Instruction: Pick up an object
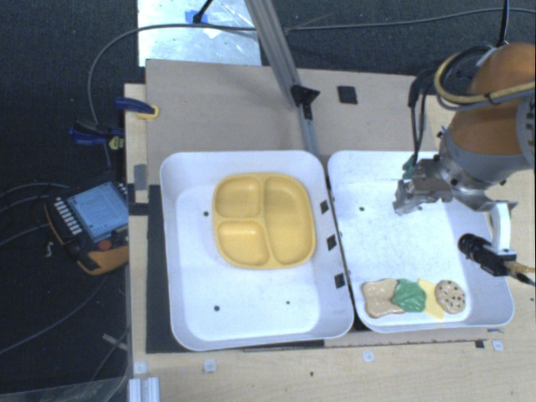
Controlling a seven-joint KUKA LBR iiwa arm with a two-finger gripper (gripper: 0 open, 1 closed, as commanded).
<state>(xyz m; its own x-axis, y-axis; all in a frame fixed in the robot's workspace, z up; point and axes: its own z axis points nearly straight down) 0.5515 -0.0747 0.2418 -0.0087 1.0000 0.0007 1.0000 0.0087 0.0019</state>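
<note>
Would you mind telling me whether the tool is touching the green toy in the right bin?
Apart. The camera view shows the tool over the bin's upper part, with bare white floor between it and the green toy near the lower edge.

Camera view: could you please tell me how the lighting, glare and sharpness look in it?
In the camera view, light is even and soft, with faint shadows; the foil sheet at top glares white; the white bins are bright, nearly washed out; the gripper and small food items look slightly soft.

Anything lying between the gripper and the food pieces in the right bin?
No. In the camera view, only bare white bin floor separates the gripper from the toast, green piece and cookie.
</note>
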